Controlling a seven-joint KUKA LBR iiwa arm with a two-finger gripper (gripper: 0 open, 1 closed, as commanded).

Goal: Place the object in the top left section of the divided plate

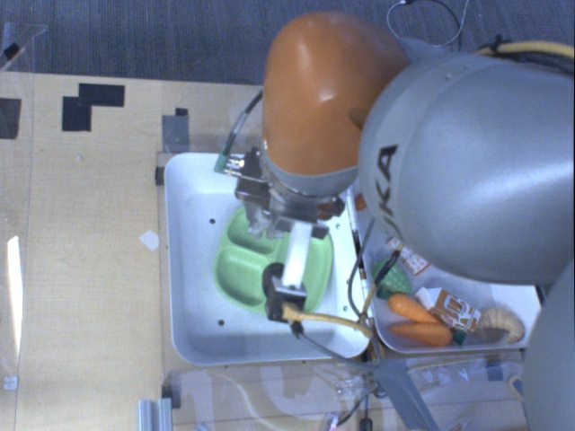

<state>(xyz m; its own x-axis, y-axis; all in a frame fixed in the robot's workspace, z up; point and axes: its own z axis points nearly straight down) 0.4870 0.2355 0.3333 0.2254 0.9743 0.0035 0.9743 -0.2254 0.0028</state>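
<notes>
Green divided plate lay flat in left white bin, toward its 3 o'clock side, partly hidden under arm.

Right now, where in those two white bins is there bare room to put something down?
Bare floor lies in the left white bin, left of and below the green divided plate. The right white bin is crowded: orange carrots, a croissant.

A pale wooden desk fills the left and middle of the view, its surface lit evenly, with a bright glare streak near its left edge. Black rectangular markings sit on its far left part. Beyond the far edge lies dark blue-grey carpet floor, with a thin white cable curling across it at far right.
</notes>
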